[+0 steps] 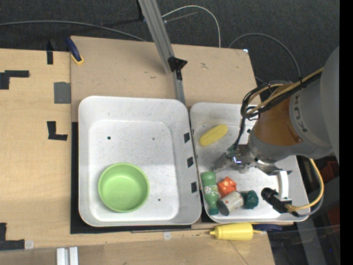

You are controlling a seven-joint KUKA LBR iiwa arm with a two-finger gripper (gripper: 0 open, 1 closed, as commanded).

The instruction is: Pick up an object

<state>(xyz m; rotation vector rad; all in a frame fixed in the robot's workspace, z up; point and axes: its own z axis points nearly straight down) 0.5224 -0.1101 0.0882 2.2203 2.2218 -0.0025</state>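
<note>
My gripper (pixel 234 159) hangs low in the middle of the right bin (pixel 216 111), with the grey arm and its orange band (pixel 276 125) behind it to the right. A yellow corn-shaped piece (pixel 213 134) lies just up and left of the gripper. Below it sit a small orange-red block (pixel 226 186), a green can (pixel 209 191), a grey cylinder (pixel 230 202) and a dark green piece (pixel 251 199), crowded along the bin's front. Nothing shows between the gripper's tips.
The left bin (pixel 132 108) holds a light green bowl (pixel 123 187) at its front left. A yellow object (pixel 234 232) lies on the bench edge just outside the right bin's front wall. A grey pole (pixel 159 29) slants in from the top.
</note>
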